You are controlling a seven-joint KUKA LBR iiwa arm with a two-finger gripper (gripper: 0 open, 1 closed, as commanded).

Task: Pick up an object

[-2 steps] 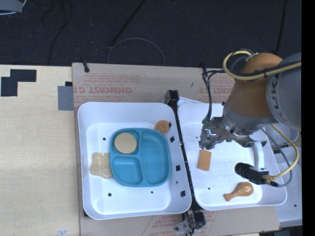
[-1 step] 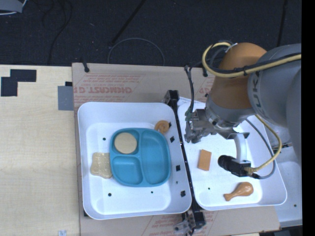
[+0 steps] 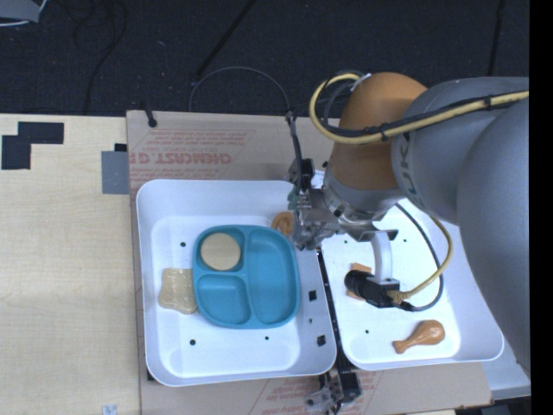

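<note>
Two bins, one tray, four small pieces
Left of the gripper's jaws is one white bin with one blue tray, one tan disc and one pale slab; one brown lump lies just beside the jaws; right of them a second bin has one drumstick

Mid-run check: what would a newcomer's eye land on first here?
The grey arm with its orange band looms over the right white bin, gripper at the far right corner of the left white bin. It holds a blue plastic divided tray with a round tan disc in one compartment; a tan drumstick-shaped toy lies in the right bin.
</note>
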